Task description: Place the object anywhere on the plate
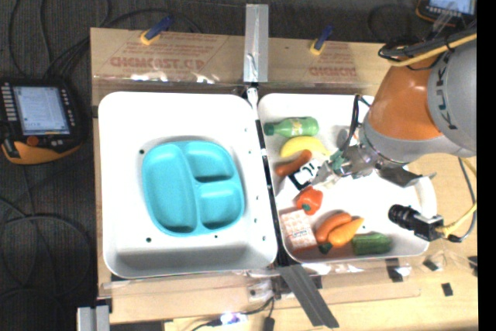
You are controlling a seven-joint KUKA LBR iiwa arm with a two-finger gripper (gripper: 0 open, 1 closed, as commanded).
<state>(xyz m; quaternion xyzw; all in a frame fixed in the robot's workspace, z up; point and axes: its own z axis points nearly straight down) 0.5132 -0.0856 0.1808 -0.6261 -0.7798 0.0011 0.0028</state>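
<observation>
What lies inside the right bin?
The right bin holds a green bottle, banana, red pepper, carrots and cucumber. The arm covers part.

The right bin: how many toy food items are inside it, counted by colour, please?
In the right bin:
Green: 2, a bottle and a dark green vegetable
Yellow: 1, a banana
Orange: 2, carrots
Red-orange: 2, a pepper and a sausage shape
Patterned packet: 1
Total: 8
</observation>
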